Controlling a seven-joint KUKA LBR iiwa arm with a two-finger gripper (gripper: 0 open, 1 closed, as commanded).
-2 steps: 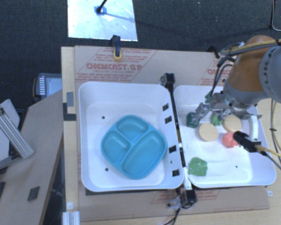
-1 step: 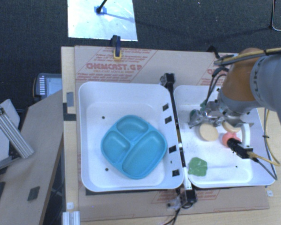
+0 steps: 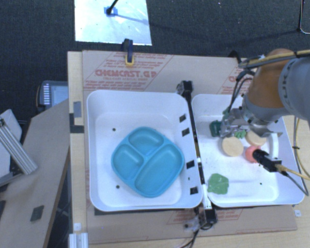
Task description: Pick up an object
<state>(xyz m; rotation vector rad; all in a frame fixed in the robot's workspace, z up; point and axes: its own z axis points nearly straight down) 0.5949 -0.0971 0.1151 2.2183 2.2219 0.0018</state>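
My gripper (image 3: 226, 129) reaches down into the right bin (image 3: 237, 190), just above a round tan cookie-like disc (image 3: 231, 147). A dark green object (image 3: 215, 127) sits right by the gripper's left side. A red-pink piece (image 3: 251, 153) lies to the right of the disc, and a second tan disc (image 3: 256, 139) shows partly under the wrist. A small light-green bit (image 3: 240, 135) peeks out beside the gripper. A green leafy piece (image 3: 218, 184) rests near the bin's front left. The arm body hides the fingertips.
The left bin (image 3: 101, 112) holds a blue divided plate (image 3: 147, 161). A black divider with clips (image 3: 188, 123) runs between the bins. A black cable with a yellow end (image 3: 279, 167) trails from the wrist across the right bin.
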